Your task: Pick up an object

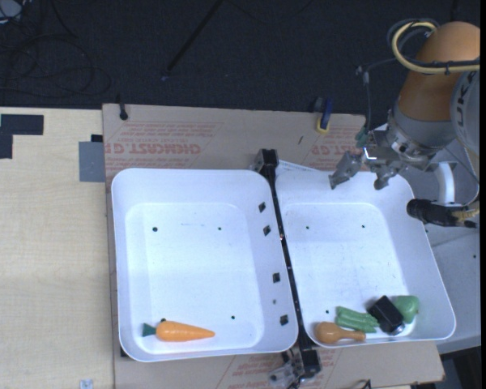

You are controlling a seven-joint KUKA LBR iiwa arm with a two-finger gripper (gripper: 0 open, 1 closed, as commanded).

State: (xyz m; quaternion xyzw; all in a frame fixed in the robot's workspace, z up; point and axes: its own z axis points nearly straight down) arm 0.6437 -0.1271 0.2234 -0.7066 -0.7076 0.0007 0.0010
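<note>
An orange carrot [184, 331] with a green stem lies at the front left of the left bin [130, 217]. In the right bin [425, 250], a tan pear-shaped piece [337, 333], a green pod-like piece [356, 319], a small black block [385, 314] and a green leafy piece [406, 305] crowd the front right corner. My gripper [360, 177] hangs above the right bin's far rim, its two grey fingers spread apart with nothing between them. It is well away from every object.
The bins stand side by side on a cardboard sheet [219, 136], joined by a black divider strip [277, 250]. A blue and yellow clamp [325, 113] sits at the cardboard's far edge. The wooden bench [40, 258] extends left.
</note>
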